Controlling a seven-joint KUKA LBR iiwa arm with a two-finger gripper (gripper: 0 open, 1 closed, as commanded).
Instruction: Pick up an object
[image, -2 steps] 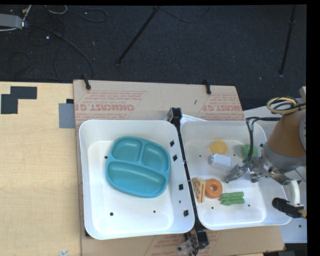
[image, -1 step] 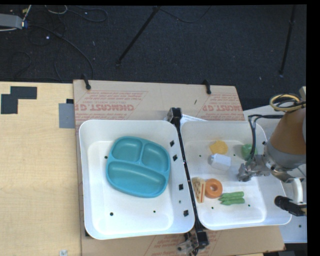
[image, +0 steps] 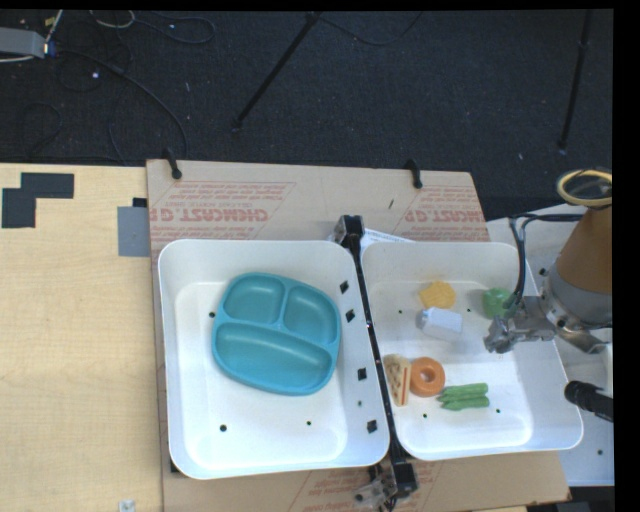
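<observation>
Left bin (image: 190, 420) carries a teal divided plate (image: 277, 332) near its centre; right bin (image: 545, 435) carries the small items, with the arm (image: 590, 260) entering at 3 o'clock and its gripper (image: 503, 338) low over the bin's right side, jaw state cannot be told from this angle. Around the gripper: a green block (image: 495, 300) just beside it at 12 o'clock, a grey-white block (image: 440, 321) at 9 o'clock, a yellow round piece (image: 437, 294) at 10 o'clock. Further off at 7 to 8 o'clock lie green bean pods (image: 464, 396), an orange ring (image: 428, 376) and a tan ridged piece (image: 397, 379) touching the ring, none between the fingers.
</observation>
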